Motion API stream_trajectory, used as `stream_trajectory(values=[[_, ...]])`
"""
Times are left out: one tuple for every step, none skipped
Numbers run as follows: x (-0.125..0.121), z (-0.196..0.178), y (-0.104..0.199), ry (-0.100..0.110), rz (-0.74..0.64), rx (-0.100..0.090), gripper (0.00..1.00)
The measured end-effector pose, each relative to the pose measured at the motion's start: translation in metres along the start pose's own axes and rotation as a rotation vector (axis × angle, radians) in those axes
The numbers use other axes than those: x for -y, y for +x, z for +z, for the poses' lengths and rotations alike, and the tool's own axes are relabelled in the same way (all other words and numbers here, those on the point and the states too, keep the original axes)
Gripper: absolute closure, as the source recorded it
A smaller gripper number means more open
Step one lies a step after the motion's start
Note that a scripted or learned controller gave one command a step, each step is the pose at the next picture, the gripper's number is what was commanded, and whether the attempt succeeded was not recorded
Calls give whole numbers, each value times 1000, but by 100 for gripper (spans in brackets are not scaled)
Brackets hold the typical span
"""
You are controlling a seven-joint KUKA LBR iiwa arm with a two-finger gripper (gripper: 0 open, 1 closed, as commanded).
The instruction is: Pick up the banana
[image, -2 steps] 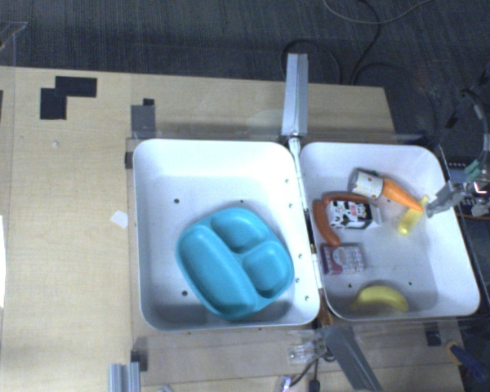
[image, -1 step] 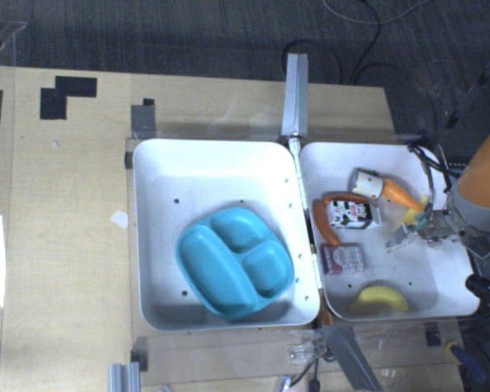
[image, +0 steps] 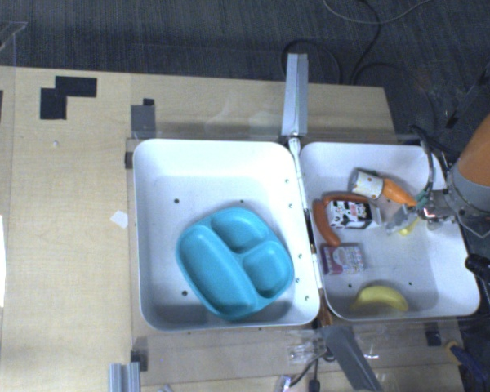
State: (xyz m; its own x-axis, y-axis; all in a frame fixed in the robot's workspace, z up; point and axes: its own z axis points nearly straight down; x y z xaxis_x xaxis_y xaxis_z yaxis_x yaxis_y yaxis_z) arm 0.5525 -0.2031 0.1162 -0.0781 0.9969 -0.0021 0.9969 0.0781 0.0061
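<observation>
- The banana (image: pixel 382 298) lies flat near the front edge of the right bin (image: pixel 457 292), yellow, apart from the other items.
- The claw (image: pixel 414 211) sits over the right side of that bin, above the bin's middle; whether it is wide or narrow cannot be told at this size, and nothing is seen held in it.
- Just left of the claw lies a small cluster: a white and orange object (image: pixel 378 185) and a yellowish bit (image: pixel 404 228).
- A curved orange-brown piece (image: pixel 327 217) arcs around a white card with black print (image: pixel 349 212); the print is too small to read.
- Below it lies a small purplish packet (image: pixel 344 259); its label is unreadable.
- The left bin (image: pixel 159 219) holds a blue divided tray (image: pixel 233 260) with 3 compartments.
- The desk (image: pixel 57 243) carries black patches (image: pixel 69 94) at upper left; no writing shows on them.
</observation>
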Motion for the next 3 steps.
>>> stream_trajectory(values=[[-29, 28, -3, -4, -9, 0, 0], [-19, 27, 3, -6, -70, 3, 0], [-22, 15, 5, -10, -73, 2, 100]])
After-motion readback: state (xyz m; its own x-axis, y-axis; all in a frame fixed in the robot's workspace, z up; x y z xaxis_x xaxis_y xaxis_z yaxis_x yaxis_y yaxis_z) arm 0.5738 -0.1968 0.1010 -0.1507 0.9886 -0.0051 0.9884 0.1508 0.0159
